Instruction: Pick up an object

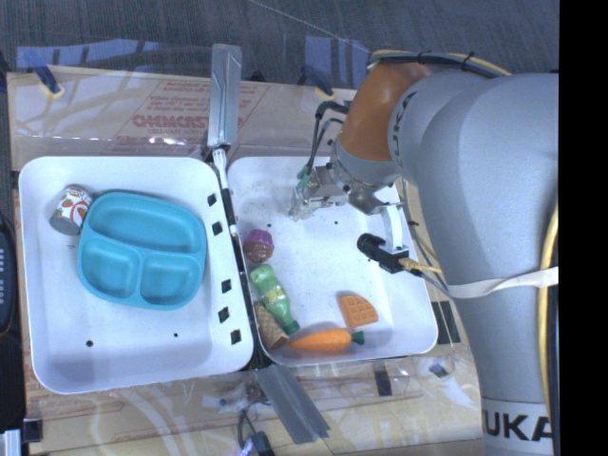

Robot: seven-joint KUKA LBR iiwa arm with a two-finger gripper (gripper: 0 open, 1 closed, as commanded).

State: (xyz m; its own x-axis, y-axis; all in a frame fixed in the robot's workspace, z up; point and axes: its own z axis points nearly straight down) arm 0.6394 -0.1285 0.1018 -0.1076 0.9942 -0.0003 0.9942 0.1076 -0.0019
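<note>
Along the right bin's (418,326) near edge lie a carrot (321,341), a waffle piece (357,310), a green bottle (272,295) and a purple fruit (258,246). Well apart, near the far wall, the claw (309,198) hovers low; whether it is parted or grips anything cannot be told. Left bin (57,350): blue tray (141,249).

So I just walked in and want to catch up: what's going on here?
The grey arm's gripper is down in the upper part of the right bin, over bare floor, with nothing visibly in it. A carrot, waffle, green bottle and purple toy lie nearby. The left bin has a blue tray.
</note>
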